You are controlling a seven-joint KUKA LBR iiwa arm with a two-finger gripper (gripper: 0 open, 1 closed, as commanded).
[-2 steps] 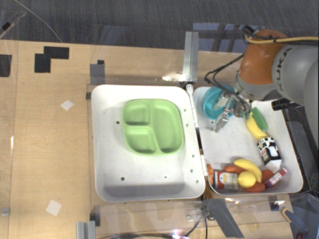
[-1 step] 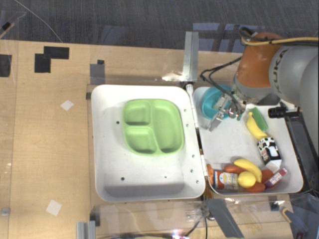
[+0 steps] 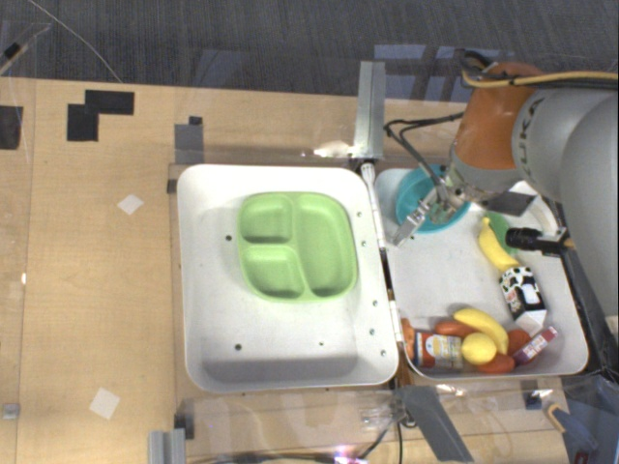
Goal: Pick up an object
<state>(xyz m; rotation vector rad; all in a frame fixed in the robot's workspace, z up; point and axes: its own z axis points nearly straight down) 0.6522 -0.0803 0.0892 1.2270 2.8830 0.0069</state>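
Observation:
My gripper point(image 3: 423, 213) hangs low over the back left corner of the right bin point(image 3: 440, 278), at the near rim of a teal bowl point(image 3: 410, 191). To its right a yellow banana point(image 3: 495, 247) lies beside a green piece point(image 3: 494, 223). A black-and-white cow-patterned item point(image 3: 522, 291) rests near the right wall. Along the front wall sit a second banana point(image 3: 484, 324), a lemon point(image 3: 479, 348), a red-capped bottle point(image 3: 435, 349) and a few red items point(image 3: 530, 344). The grey arm with its orange band point(image 3: 488, 124) hides the bin's back right corner.
The left bin point(image 3: 222, 336) holds a green divided plate point(image 3: 295, 245) near its middle. A metal post point(image 3: 370, 104) stands behind the gap between the bins. Bare white floor shows in the middle of the right bin. Black cables run by the wrist.

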